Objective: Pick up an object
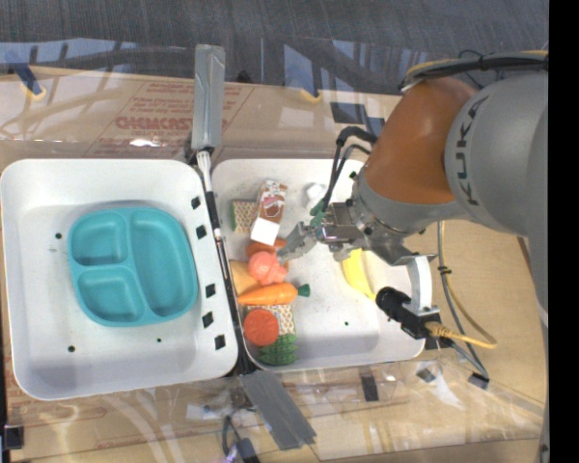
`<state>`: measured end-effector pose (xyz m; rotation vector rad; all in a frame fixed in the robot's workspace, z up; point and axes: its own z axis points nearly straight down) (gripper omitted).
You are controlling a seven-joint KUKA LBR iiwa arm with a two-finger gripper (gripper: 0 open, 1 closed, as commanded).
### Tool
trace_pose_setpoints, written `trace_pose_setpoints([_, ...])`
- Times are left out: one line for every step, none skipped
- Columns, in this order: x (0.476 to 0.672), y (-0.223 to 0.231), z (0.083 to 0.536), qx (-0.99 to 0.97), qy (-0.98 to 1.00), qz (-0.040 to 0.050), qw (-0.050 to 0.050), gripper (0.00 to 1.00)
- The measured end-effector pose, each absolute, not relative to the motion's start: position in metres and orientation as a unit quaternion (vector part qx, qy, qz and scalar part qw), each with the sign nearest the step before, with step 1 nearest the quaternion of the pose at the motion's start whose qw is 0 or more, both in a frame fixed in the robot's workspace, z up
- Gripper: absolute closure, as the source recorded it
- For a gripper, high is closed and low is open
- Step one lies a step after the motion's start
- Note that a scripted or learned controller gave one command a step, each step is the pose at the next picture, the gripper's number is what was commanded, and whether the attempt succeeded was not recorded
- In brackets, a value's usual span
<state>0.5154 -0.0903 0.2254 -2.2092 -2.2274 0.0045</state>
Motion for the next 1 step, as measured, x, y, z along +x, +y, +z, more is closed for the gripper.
trace_pose_setpoints([0.4763,-0.1169,0.2320,-0.697,-0.717,0.0010,0.001,0.00])
